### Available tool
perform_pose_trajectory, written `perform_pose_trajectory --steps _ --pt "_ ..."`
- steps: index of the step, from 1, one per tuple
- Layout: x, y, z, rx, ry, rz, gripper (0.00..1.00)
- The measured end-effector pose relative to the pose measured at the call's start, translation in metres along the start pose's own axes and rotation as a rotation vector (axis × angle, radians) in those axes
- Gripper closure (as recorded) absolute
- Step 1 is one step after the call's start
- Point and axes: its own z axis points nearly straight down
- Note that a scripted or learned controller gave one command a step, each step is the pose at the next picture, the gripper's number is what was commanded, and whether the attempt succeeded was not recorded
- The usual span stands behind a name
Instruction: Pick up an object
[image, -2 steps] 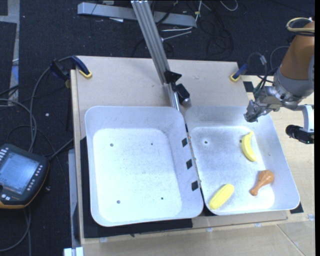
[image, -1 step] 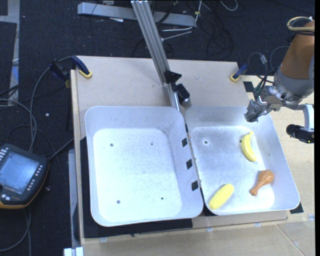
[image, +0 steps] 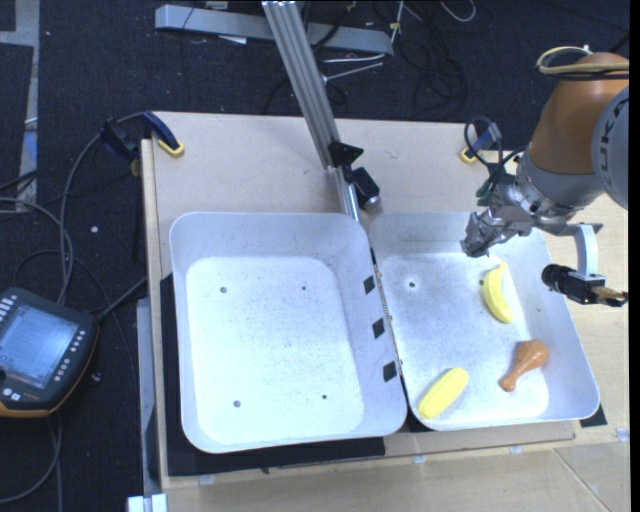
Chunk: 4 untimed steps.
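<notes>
Over at about 2 o'clock in the right bin (image: 560, 400), the gripper (image: 483, 237) hangs just above the back edge, and honestly I can't tell if the fingers are open or closed, they're just a dark lump from this angle. Nothing is visibly held between them. All three candidates sit in that same bin: a banana slice (image: 497, 295) right below the gripper at roughly 6 o'clock from it, a drumstick (image: 524, 364) further down toward 5 o'clock, and a corn cob (image: 443, 392) near the front at about 7 o'clock. They're spread apart, which I'd guess makes any one of them an easy single pick with no neighbours to bump. The banana slice looks like the likely target since it's nearest. The left bin (image: 190, 330) on the worktop (image: 250, 160) is probably where things get dropped off.
</notes>
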Motion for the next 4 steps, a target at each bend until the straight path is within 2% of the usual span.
perform_pose_trajectory --steps 1,2,3,4 --pt "0.052 -0.003 -0.006 0.000 0.000 0.000 1.00" --pt "0.096 -0.025 -0.010 -0.001 0.000 0.000 1.00" --pt "0.144 -0.036 -0.006 0.001 0.000 0.000 1.00" --pt "0.193 -0.045 -0.023 -0.001 0.000 0.000 1.00"
